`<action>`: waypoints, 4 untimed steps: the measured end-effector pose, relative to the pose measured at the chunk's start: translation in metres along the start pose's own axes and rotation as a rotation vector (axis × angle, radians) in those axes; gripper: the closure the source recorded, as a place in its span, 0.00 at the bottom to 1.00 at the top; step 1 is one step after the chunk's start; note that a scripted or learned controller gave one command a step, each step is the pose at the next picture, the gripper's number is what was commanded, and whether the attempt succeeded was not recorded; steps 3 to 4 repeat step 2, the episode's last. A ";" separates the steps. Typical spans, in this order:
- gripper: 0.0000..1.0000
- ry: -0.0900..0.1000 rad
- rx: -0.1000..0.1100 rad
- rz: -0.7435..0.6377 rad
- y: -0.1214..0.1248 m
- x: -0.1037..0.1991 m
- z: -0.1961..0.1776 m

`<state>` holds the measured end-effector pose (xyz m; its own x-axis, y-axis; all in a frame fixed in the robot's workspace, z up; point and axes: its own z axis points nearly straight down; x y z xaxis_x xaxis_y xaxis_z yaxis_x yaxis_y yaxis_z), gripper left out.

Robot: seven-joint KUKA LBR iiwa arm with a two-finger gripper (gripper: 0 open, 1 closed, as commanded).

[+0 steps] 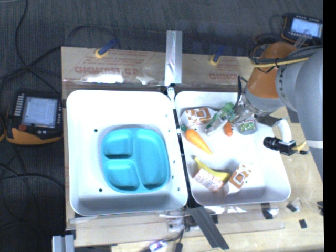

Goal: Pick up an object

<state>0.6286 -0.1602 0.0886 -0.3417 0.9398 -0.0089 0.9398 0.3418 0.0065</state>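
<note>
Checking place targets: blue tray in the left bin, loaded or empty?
Empty. The blue tray shows three bare compartments; it lies flat in the left bin.

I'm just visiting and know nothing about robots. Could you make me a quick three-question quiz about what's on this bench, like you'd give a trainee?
1. True or false: the blue tray lies in the left bin.
2. Which lies nearest the carrot in the right bin?
A. the banana
B. the blue tray
C. the handheld screen on the floor
3. Fill in: the gripper sits over the ___ bin, near its far edge.

Key:
1. True; the tray has three compartments.
2. A; the banana lies just below the carrot in the picture.
3. Right; the arm reaches in from that side.
</note>
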 end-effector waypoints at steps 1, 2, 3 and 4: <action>1.00 -0.002 -0.001 -0.001 0.001 0.000 -0.011; 1.00 0.007 0.008 0.051 0.037 0.073 -0.116; 1.00 0.007 0.008 0.051 0.037 0.073 -0.116; 1.00 0.007 0.008 0.051 0.037 0.073 -0.116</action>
